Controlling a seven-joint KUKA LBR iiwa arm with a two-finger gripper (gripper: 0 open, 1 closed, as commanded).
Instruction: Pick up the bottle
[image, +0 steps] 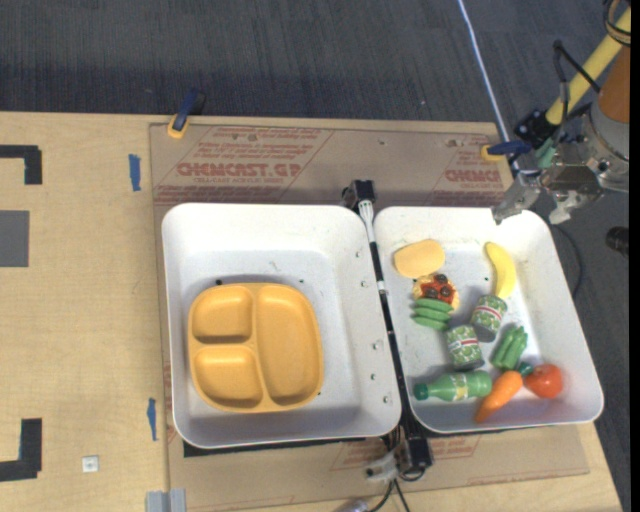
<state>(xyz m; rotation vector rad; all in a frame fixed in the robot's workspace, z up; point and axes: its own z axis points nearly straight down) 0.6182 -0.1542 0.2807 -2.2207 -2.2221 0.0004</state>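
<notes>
We see the green bottle (455, 387) lying untouched in the right bin (575, 330). The claw (535, 203) hovers over the far rim, well apart; we cannot tell its state. Everything remains to do.

Bench (70, 300) bears 2 bins (200, 225)

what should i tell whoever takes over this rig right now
End effector: above the far right corner of the right bin, holding nothing; whether it is open or shut cannot be read from this view.
Bottle: green, lying on its side near the front edge of the right bin, cap toward the left bin, with the carrot against its right end and a green can just behind it.
Left bin: holds a yellow divided tray.
Done: nothing yet; the bottle is untouched.
Left: bring the end effector to the front of the bin, grasp the bottle, lift it.
</notes>
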